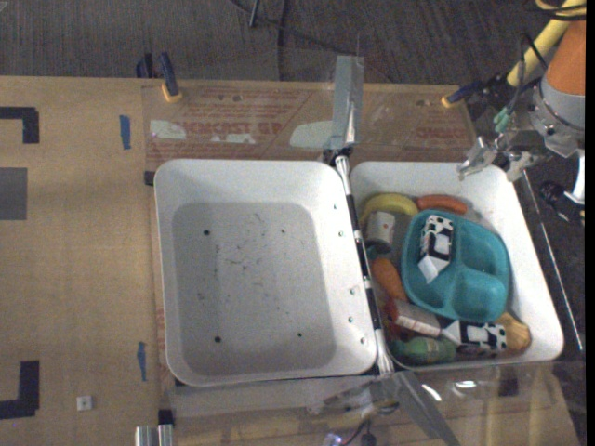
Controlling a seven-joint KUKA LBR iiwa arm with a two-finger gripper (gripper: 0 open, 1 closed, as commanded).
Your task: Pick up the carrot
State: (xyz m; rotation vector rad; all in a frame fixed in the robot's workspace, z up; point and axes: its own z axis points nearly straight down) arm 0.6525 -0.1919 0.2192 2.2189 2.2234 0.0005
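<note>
The carrot (389, 278) is a short orange piece lying in the right bin (537, 277), close to its left wall. It is wedged between a teal divided plate (462, 268) and a small grey can (379, 229). My gripper (494, 160) hangs above the bin's far right corner, well away from the carrot, up and to the right of it. Its two fingers are spread apart, open, with nothing between them.
The right bin also holds a yellow banana (390, 203), an orange-red sausage-shaped piece (442, 203), cow-patterned blocks (477, 334), a green item (420, 349) and a yellow toy (515, 333). The left bin (186, 193) stands beside it. A metal post (345, 100) rises behind the divide.
</note>
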